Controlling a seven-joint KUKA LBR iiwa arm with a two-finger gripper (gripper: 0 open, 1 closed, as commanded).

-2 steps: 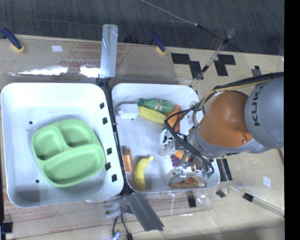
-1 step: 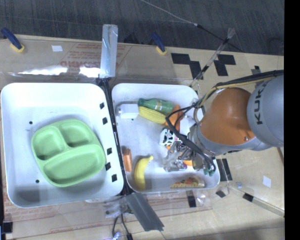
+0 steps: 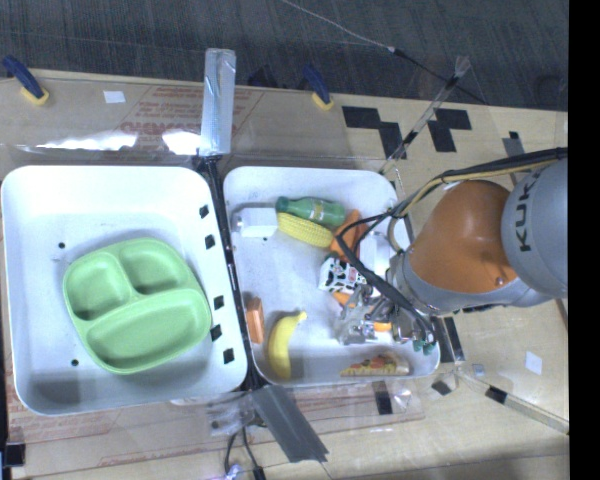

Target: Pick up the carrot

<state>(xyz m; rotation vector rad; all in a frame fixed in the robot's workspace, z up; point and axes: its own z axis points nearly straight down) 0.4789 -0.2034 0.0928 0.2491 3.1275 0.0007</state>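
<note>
Orange shows twice in the right bin (image 3: 280, 180), and we take the small orange stick lying against that bin's left wall to be the carrot (image 3: 254, 320). It sits well to the left of the hand (image 3: 365, 320), with the banana (image 3: 284, 342) between the two, just beside the carrot. We see the hand low over the right side of this bin, hung from the grey arm (image 3: 540, 238) with its orange band, cables looping around the wrist. Its tip is a tangle of metal and wire from this angle, so we cannot tell how it is set, nor whether anything is caught in it. The carrot lies clear of it, flat on the bin floor.

Above the hand in the picture we find a corn cob (image 3: 306, 230) and a green bottle (image 3: 312, 209) lying side by side near the far wall, with a small white block (image 3: 257, 230) to their left. Just beside the hand, up and to its left, is a small black-and-white patterned object (image 3: 342, 274). Below the hand, along the near wall, lies a flat yellow and red packet (image 3: 376, 367).

Far to the hand's left, past the divider, the left bin (image 3: 40, 208) holds a green divided plate (image 3: 135, 300). Both bins rest on the pale counter (image 3: 520, 408).
</note>
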